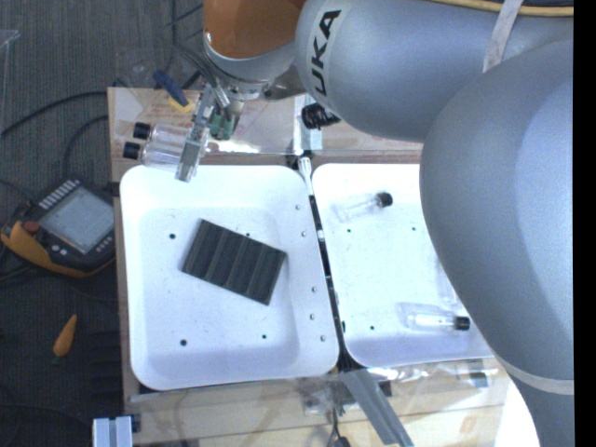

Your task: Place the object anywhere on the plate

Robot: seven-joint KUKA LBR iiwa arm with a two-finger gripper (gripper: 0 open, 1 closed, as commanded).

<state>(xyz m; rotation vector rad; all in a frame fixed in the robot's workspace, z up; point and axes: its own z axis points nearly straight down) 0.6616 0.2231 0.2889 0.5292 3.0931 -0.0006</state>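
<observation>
Gripper (193, 152) hung at the left bin's (140, 277) far rim; whether the jaws were open or closed could not be told. It should centre over the dark plate (233, 261) and lower before letting go.

Setting: robotics lab, my work cell. Evidence: wooden table (126, 101) carrying two white bins, left bin (149, 203) and right bin (372, 343); teach pendant (65, 226) with cables on grey carpet (56, 63) at left; clear vials (433, 320) lying about; my own KUKA-branded arm (391, 54) overhead.

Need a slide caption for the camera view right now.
Gripper above left bin's back edge; dark ridged plate inside.
</observation>
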